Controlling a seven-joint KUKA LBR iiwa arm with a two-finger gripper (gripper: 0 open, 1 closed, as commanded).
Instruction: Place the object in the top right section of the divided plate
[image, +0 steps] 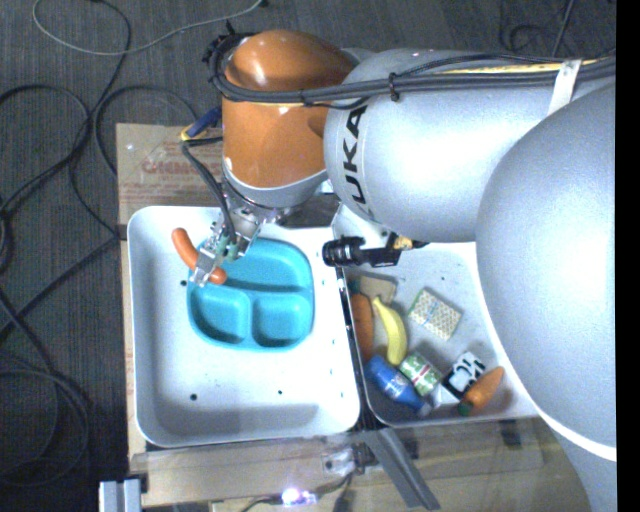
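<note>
End effector (215, 258): hangs over the upper-left edge of the divided plate, in the left bin; whether it is clenched or released I cannot tell.
Object: an orange sausage (184, 249) lies on the floor of the left bin (160, 400), its lower end right at the end effector's tip, the rest reaching away toward 10 o'clock (contact is unclear).
Divided plate (255, 295): blue, three sections, in the upper half of the left bin; the sausage sits just off its rim at 9 o'clock.
Right bin (500, 405): holds a banana (390, 330), a carrot (483, 388), a blue bottle (390, 383), a small can (421, 375) and a patterned sponge (434, 313).
Arm (430, 140): grey with an orange band, coming in from 3 o'clock above the table (150, 170).
</note>
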